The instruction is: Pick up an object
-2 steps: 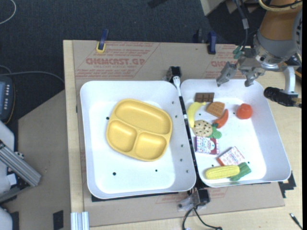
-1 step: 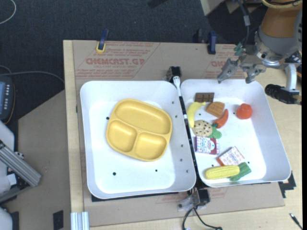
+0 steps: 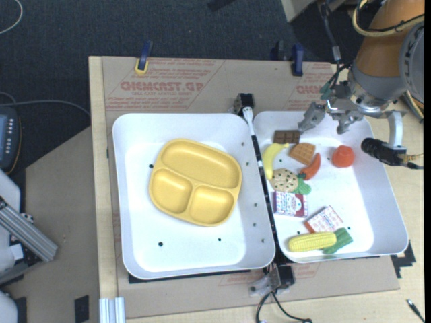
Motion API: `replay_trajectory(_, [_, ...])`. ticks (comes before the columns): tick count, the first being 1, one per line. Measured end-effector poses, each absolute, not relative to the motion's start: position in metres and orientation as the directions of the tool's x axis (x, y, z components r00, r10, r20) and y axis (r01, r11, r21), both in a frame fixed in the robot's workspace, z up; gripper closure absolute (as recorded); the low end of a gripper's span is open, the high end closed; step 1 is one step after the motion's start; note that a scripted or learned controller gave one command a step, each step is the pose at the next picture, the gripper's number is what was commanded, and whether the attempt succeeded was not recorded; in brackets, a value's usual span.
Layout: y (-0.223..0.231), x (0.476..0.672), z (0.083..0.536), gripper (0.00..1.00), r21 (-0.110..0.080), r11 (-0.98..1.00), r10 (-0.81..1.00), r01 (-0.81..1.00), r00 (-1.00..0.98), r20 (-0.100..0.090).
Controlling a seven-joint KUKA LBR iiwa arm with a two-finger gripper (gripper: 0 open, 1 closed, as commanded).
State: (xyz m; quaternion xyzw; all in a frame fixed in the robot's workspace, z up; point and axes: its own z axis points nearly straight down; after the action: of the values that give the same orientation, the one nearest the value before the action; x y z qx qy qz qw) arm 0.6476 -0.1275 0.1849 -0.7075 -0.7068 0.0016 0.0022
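My gripper (image 3: 330,118) hangs over the far end of the right bin (image 3: 387,200), its two fingers spread apart with nothing between them. Just below and left of it lie a brown chocolate bar (image 3: 286,137) and a waffle (image 3: 303,153). A red tomato (image 3: 343,156) sits to the right of the waffle. Nearer the divider are a yellow banana (image 3: 272,159), a cookie (image 3: 283,179) and a carrot (image 3: 312,167). Toward the front lie a pink packet (image 3: 290,204), a red-and-white packet (image 3: 325,219) and a corn cob (image 3: 312,242).
The left bin (image 3: 131,200) holds a yellow three-compartment plate (image 3: 195,182). A black clip (image 3: 244,103) sits at the far end of the divider between the bins. A black handle-like part (image 3: 380,151) of the arm juts over the right bin's far right side.
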Motion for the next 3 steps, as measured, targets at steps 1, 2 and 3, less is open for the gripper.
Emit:
replay_trajectory(1, [-0.130, 0.640, 0.139, 0.00, -0.006, -0.001, 1.000, 1.000, 0.001, 0.001])
replay_trajectory(2, [-0.129, 0.640, 0.087, 0.00, -0.004, 0.000, 1.000, 1.000, 0.000, 0.001])
replay_trajectory(3, [-0.130, 0.641, 0.101, 1.00, 0.001, 0.000, 1.000, 1.000, 0.000, -0.001])
